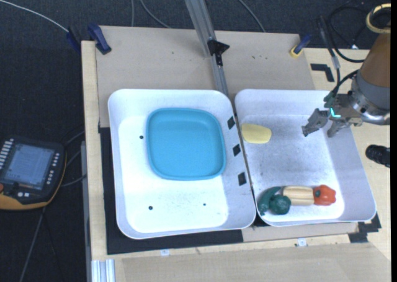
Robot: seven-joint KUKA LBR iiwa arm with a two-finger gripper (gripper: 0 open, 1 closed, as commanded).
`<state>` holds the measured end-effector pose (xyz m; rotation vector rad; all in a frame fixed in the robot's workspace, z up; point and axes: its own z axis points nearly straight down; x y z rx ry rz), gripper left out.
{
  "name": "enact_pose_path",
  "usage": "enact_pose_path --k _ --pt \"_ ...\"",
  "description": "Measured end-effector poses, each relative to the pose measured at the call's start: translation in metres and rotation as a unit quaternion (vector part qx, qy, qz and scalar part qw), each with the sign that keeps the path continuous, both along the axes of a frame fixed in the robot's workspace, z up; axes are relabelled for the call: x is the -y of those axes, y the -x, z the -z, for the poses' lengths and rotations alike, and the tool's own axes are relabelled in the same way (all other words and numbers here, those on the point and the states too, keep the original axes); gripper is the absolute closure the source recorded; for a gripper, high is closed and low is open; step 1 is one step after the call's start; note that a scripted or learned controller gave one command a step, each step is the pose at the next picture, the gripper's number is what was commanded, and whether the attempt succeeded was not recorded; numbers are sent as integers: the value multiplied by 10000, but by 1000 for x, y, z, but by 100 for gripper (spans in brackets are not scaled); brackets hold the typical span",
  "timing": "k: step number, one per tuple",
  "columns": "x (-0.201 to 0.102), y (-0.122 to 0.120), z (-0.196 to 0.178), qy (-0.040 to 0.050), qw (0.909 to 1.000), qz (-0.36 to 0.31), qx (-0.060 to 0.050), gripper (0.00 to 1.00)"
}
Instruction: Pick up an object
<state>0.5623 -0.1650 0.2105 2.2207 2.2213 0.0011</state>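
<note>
Dark carpet strewn with thin cables surrounds a pale wooden tabletop (161, 57), and on it two shallow white bins sit side by side. The right bin (353, 169) holds everything loose enough to lift. A small yellow piece (256, 133) lies at its upper left, close against the wall shared with the other bin. Along the bottom edge of that bin, three things lie in a row: a dark green rounded object (275, 203) at the left, a tan cylinder-like piece (298, 196) touching it in the middle, and a red object (324, 195) at the right end, touching the tan piece.

Above the upper right part of that bin hangs the gripper (327, 124), reaching in from the right edge of the frame on the grey arm (375, 85). Its jaws are spread apart, pointing down and to the left, with nothing between them. They sit well apart from the yellow piece and from the row at the bottom.

The left bin (124, 169) carries a light blue square plate (186, 144) with rounded corners, lying flat in its upper middle. A metal pole (198, 8) rises slantwise from the back of the tabletop. At the far left of the frame, on the floor, rests a handheld control pendant (28, 172) with a screen.
</note>
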Motion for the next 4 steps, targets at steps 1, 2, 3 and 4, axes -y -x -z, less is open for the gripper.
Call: enact_pose_path --k 1,2,3,4 --pt "0 0 0 0 10000 0 -1 0" --pt "9 1 58 -3 10000 4 -24 0" --pt "8 3 110 -5 10000 0 -25 0" --pt "8 1 97 0 10000 -1 4 100"
